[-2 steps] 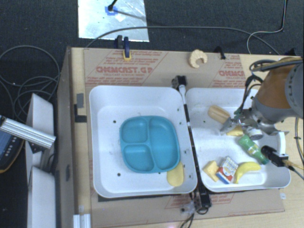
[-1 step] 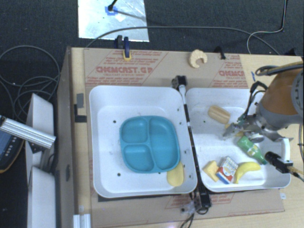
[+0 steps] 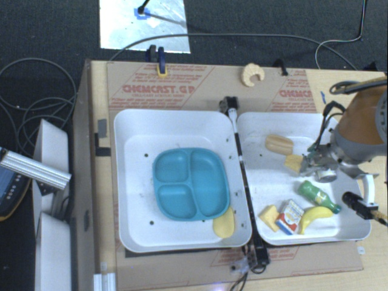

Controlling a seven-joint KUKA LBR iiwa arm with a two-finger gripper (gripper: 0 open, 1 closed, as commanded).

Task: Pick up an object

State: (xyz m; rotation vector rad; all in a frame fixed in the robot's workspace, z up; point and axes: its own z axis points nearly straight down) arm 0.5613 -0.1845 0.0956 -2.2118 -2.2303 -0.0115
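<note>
We start with the right bin (image 3: 260, 132), which carries all the loose pieces, and the arm (image 3: 364, 123) reaching in over its right wall. The gripper (image 3: 316, 162) hangs low near the middle of that bin's right half, and we cannot tell from this slanted view how it is set, nor whether anything sits in it.

The move turns on what lies closest beneath it. We judge the nearest candidate to be the small yellow block (image 3: 294, 162), just beside the gripper on the side toward the centre divider, perhaps touching it. The tan roll (image 3: 279, 143) lies a little further off toward the bin's far wall, its long axis running roughly across the bin. The green bottle (image 3: 315, 193) lies just on the near side of the gripper, its long axis slanting toward the near right corner.

Along the near wall sit the banana (image 3: 317, 216), curved and yellow, a small printed carton (image 3: 290, 216) and a yellow wedge (image 3: 268, 214), close together.

The left bin (image 3: 130, 162) holds a blue divided plate (image 3: 190, 183) and a pale yellow piece (image 3: 224, 225) at its near right corner.
</note>
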